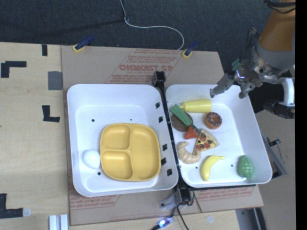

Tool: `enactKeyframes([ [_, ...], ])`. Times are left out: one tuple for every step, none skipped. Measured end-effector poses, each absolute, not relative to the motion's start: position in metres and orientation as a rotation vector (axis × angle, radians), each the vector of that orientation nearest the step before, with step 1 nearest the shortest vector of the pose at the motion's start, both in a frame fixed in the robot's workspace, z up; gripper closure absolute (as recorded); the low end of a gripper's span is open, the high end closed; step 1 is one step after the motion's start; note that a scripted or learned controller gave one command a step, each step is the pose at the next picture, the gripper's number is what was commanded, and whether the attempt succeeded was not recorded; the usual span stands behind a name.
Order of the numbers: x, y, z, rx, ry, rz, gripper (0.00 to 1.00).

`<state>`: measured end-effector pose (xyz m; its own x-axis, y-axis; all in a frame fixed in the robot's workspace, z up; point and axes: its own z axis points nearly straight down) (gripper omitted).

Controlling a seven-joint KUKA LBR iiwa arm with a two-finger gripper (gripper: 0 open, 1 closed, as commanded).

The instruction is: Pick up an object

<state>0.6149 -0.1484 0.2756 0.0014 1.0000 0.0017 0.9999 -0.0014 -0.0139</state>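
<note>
starting nearest: white egg touching yellow divided plate in the left bin.
right bin front: banana, green lump near its corner.
middle: croissant touching pizza slice, carrot, donut.
further back: yellow corn cob, green piece lying over a brown disc.
claw: fingers spread apart, holding nothing, above the right bin's far edge.
</note>
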Motion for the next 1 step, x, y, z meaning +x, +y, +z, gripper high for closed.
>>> enactKeyframes([
  [0.6167, -0.1482, 0.2833, -2.219, -2.222, 0.002, 0.00],
])
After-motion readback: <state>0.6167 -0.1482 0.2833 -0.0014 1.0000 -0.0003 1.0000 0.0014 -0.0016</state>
